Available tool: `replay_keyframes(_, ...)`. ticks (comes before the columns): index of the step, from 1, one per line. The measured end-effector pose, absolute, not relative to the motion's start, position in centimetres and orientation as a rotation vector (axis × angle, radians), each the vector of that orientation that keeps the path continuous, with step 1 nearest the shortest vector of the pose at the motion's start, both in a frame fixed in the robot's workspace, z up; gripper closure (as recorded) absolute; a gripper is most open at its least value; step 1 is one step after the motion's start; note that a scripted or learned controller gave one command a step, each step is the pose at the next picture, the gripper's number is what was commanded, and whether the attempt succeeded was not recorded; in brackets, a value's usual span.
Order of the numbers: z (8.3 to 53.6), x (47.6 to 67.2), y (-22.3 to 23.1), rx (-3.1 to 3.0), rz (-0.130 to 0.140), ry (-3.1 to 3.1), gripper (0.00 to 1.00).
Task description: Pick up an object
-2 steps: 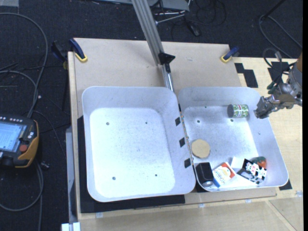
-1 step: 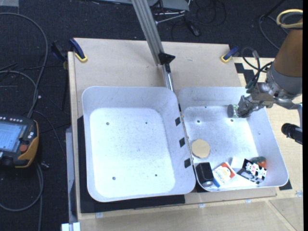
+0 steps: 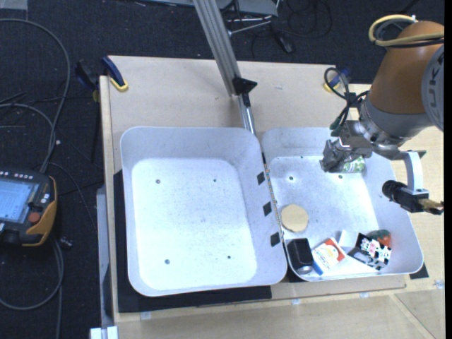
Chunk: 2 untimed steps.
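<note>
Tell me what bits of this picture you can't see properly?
- Gripper fingers: hidden under the wrist, camera view.
- Greenish thing beside the gripper: mostly covered, too small to name.
- Items in the right bin's near corner: crowded, too small to identify.

My grey arm with its orange band (image 3: 408, 73) reaches in from the right, wrist angled downward. My dark two-finger gripper (image 3: 337, 157) hangs low over the far part of the right white bin (image 3: 402, 226).

Arm (image 3: 406, 76): you see a rounded orange-brown shell, grey lettering at its right edge.
Cable (image 3: 390, 27): a pale yellow loop on top.
Hand (image 3: 337, 157): dark grey metal, boxy.
</note>
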State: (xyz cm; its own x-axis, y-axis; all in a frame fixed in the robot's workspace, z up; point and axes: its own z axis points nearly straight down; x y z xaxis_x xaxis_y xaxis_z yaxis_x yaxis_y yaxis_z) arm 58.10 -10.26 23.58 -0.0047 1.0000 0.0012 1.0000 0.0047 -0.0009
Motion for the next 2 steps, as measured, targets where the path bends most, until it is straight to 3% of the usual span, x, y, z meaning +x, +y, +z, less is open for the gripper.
replay_keyframes(2, 23.7, 61.8, 0.6, -2.215, 0.000, -2.226, 1.00)
